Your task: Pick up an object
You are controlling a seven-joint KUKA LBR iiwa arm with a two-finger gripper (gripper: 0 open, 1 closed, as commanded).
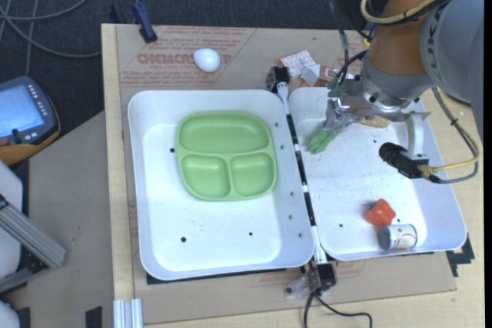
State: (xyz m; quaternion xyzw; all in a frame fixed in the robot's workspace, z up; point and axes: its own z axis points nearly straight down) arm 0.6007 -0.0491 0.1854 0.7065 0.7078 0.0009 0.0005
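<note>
The gripper (pixel 336 121) is hanging over the far left part of the right bin (pixel 430 230), and a small green object (pixel 320 140) is sitting right at its fingertips, slanting down toward the bin's left wall. The fingers appear to be closing on the upper end of that green object, though the view is too coarse there to be sure they are pinching it rather than just touching it. The green piece is looking slim and long, probably a light plastic or rubbery toy, so it is likely weighing little but could be pivoting or slipping out if held only by its tip; a hold nearer its middle, across the narrow width, would be steadier. Near the right bin's near edge, an orange object (pixel 379 212) and a small can (pixel 397 236) are lying just beside each other, well apart from the gripper. In the left bin (pixel 154 242) a green divided tray (pixel 227 154) is lying flat, broad and hard to pinch.
</note>
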